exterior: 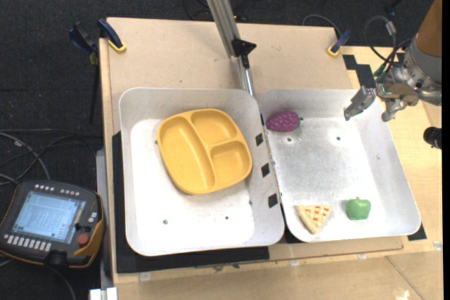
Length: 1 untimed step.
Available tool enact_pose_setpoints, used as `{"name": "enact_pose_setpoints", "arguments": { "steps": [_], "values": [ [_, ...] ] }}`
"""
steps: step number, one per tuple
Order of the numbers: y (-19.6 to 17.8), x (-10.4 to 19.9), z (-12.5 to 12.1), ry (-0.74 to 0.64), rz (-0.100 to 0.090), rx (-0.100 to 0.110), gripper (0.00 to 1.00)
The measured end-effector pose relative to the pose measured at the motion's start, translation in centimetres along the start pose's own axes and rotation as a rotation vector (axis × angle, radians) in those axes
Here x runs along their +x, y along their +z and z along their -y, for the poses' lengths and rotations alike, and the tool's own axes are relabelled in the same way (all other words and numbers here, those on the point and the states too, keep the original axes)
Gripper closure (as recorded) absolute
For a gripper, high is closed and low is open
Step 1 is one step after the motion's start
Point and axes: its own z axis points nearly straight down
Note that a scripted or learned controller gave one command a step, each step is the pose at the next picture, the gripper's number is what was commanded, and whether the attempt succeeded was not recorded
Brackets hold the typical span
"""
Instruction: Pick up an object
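Note:
The right bin holds a purple grape bunch at its far left corner, a pizza slice near its front edge and a green pepper beside the slice. My gripper hangs over the bin's far right rim, open, its two fingers spread apart with nothing between them. It is well away from all three objects.
A yellow divided plate lies in the left bin. A slanted metal pole comes down to the bins' far join. A teach pendant sits off the bench at lower left. Clamps mark the bench's far corners.

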Motion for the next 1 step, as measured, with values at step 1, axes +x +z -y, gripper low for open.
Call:
{"name": "enact_pose_setpoints", "arguments": {
  "steps": [1],
  "values": [
    [0.0, 0.0, 0.0, 0.0, 0.0, 0.0, 0.0]
  ]
}}
